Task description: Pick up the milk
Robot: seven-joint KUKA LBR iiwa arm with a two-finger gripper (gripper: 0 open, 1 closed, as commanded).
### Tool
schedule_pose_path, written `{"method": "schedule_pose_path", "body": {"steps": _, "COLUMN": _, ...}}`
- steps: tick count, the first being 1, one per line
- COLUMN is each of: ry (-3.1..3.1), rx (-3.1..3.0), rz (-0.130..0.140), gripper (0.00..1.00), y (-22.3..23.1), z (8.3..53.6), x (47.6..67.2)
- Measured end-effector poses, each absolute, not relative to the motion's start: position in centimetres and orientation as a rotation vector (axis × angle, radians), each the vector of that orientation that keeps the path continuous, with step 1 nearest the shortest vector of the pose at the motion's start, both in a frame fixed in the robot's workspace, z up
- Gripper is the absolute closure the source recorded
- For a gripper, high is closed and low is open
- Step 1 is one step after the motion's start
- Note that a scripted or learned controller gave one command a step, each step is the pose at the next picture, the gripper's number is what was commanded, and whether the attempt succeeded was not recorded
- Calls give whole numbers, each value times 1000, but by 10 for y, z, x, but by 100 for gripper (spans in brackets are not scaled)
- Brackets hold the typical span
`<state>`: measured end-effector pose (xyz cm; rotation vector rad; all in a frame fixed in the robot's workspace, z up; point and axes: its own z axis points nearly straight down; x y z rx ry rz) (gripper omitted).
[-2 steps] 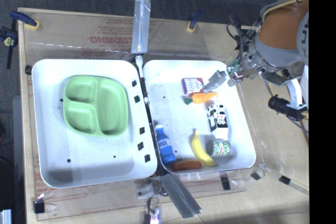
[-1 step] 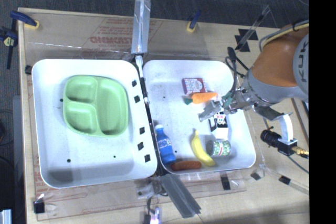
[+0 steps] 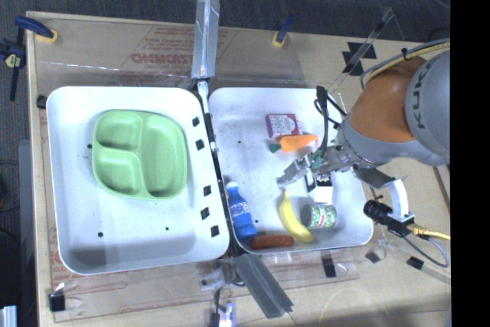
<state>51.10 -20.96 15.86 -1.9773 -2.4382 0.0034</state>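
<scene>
At the near wall of the right bin (image 3: pixel 348 237) lie a reddish sausage (image 3: pixel 272 241), a blue bottle (image 3: pixel 241 212), a banana (image 3: pixel 292 219) and a green can (image 3: pixel 322 216). Just beyond them the claw (image 3: pixel 310 167) hangs low over the bin floor; whether it is spread or pressed together I cannot tell, and nothing shows pinched in it. Farther still lies an orange carrot (image 3: pixel 297 142), and touching its far side a small maroon carton (image 3: pixel 282 123), which I take to be the milk. It lies flat, its slightly longer side running left to right; which end is its top is unclear. The step looks like the approach: the next move calls for shifting farther and left, past the carrot, to close across the carton's short sides.
</scene>
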Motion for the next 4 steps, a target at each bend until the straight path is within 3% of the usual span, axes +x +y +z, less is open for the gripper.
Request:
{"method": "schedule_pose_path", "body": {"steps": 1, "ry": -2482, "rx": -1921, "rz": 3, "gripper": 0, "y": -209, "z": 91, "x": 537}}
{"method": "schedule_pose_path", "body": {"steps": 2, "ry": -2569, "rx": -1798, "rz": 1, "gripper": 0, "y": -209, "z": 91, "x": 519}}
{"method": "schedule_pose_path", "body": {"steps": 3, "ry": -2573, "rx": -1792, "rz": 3, "gripper": 100, "y": -209, "z": 101, "x": 519}}
{"method": "schedule_pose_path", "body": {"steps": 4, "ry": -2766, "rx": -1492, "rz": 0, "gripper": 100, "y": -211, "z": 196, "x": 478}}
